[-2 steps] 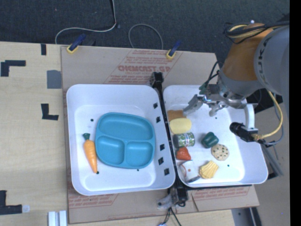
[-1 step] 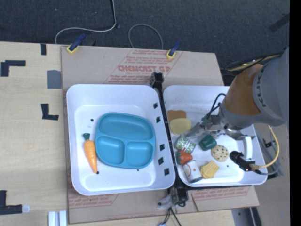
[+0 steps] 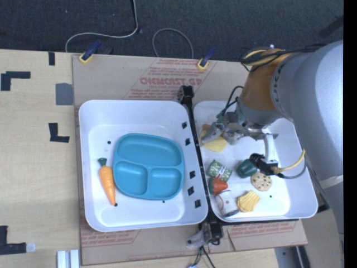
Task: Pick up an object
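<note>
While the gripper (image 3: pixel 223 128) sat low in the upper left of the right bin (image 3: pixel 301 208), just beside the yellow piece (image 3: pixel 217 144), you could not tell its opening or whether it held anything. Candidates lay crowded there: a green can (image 3: pixel 220 170), a red piece (image 3: pixel 219 185), a teal lump (image 3: pixel 246 167), a cookie (image 3: pixel 260 181). Your likely failure was closing on nothing or nudging the yellow piece against the wall.

robotics lab | pale wood desk (image 3: pixel 33 166) marked with black tape | cardboard sheet (image 3: pixel 162 80) held by clamps | two white bins (image 3: pixel 89 121) of toy food | grey-orange industrial arm (image 3: pixel 290 88) | loose cables (image 3: pixel 134 15) over dark carpet (image 3: pixel 195 10)
</note>
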{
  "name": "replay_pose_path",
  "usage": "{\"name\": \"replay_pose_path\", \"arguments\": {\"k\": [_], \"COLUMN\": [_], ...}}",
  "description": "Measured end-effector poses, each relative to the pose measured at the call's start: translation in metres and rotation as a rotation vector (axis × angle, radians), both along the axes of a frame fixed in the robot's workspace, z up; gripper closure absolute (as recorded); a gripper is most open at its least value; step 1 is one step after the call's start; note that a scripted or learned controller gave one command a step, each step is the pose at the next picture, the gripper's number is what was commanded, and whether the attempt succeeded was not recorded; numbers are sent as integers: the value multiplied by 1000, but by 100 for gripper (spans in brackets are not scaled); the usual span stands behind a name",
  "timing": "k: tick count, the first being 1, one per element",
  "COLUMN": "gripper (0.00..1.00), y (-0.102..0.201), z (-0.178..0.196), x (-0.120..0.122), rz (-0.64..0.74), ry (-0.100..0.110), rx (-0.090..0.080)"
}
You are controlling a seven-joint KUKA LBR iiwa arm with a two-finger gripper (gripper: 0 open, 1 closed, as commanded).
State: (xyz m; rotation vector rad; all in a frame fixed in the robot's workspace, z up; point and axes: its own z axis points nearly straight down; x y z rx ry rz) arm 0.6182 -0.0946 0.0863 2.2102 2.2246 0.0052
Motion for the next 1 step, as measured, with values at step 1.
{"name": "replay_pose_path", "arguments": {"k": [1], "gripper": [0], "y": [-3], "z": [-1], "x": [41], "rz": [-4], "ry": [3], "rx": [1]}}
